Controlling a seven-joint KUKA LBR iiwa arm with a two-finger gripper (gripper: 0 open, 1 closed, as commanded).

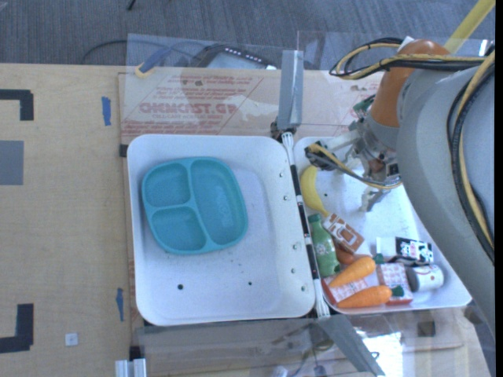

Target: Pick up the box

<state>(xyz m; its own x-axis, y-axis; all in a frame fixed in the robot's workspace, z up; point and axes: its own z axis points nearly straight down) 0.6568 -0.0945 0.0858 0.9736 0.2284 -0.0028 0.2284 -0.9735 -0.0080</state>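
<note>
A small orange and white box (344, 232) lies in the right bin (440, 234), just below the banana (312, 191). My gripper (347, 177) hangs over the upper part of that bin, above and slightly right of the box and apart from it. Its fingers (370, 199) stand spread, so it is open with nothing between them. A flatter red and white box (355, 287) lies lower in the bin, partly under two carrots (355, 272).
A green bottle (321, 244), a black and white carton (413, 250) and a white cylinder (428, 276) crowd the right bin's lower half. The left bin (267, 281) holds a teal divided plate (195, 204). The grey arm covers the right bin's far side.
</note>
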